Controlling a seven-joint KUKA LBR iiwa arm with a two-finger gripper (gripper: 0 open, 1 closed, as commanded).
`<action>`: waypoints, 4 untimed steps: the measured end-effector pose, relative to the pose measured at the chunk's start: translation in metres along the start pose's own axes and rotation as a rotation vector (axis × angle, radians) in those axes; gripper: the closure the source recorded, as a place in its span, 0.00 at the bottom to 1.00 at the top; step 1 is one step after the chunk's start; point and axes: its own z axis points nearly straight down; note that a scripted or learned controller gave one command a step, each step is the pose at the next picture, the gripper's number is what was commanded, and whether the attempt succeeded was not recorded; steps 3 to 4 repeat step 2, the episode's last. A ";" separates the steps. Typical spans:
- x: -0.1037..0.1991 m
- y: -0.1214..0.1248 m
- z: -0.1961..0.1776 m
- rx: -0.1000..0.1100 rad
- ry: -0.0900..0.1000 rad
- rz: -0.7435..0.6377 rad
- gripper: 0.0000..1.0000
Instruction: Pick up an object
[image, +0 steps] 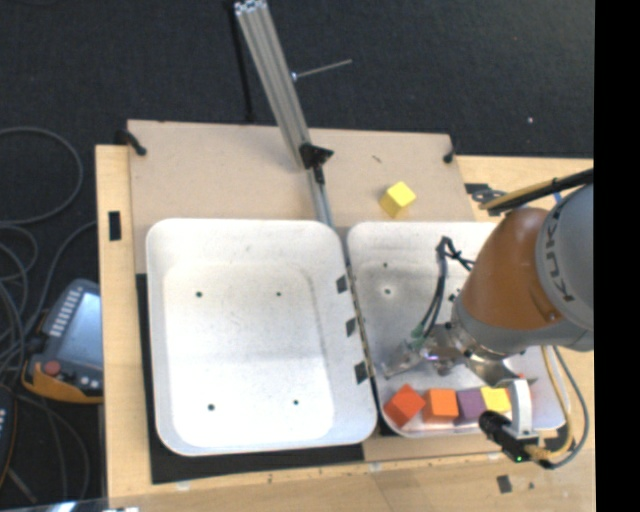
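My tool (432, 352) hangs low over the right-hand shallow white bin (390, 250), grip unreadable, while the small orange (406, 405), amber (443, 403), purple (470, 403) and yellow (496, 400) cubes sit untouched along its near edge, so picking remains undone.

Orange block (405, 405), purple block (470, 403), white bins (250, 235)

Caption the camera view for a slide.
Grey-and-orange arm over right white bin above four coloured blocks; yellow cube outside on bench.
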 end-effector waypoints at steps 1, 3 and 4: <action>0.093 0.001 -0.066 -0.017 0.000 -0.010 0.00; 0.089 0.001 -0.074 -0.015 -0.001 0.002 1.00; 0.089 0.001 -0.074 -0.015 -0.001 0.002 1.00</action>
